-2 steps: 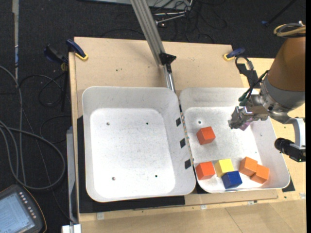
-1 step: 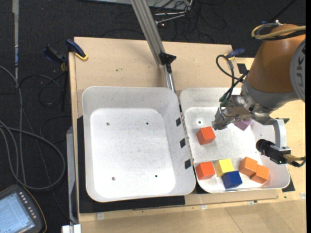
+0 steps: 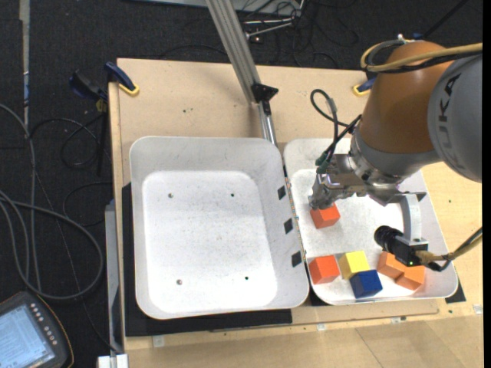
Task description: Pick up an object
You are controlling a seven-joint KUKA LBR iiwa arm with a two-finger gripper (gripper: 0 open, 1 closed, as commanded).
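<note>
Robot lab: plywood bench (image 3: 199, 90), floor cables (image 3: 46, 205), teach pendant (image 3: 27, 336).

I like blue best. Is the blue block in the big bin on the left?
No, the blue block sits in the right bin, next to the yellow block.

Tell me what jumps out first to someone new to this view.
The big grey arm with its orange band reaches in from the right over the right bin, its gripper down right at an orange block. Along that bin's near edge sit another orange block, a yellow block, a blue block and an orange piece. The left bin is a broad white expanse beside it.
</note>
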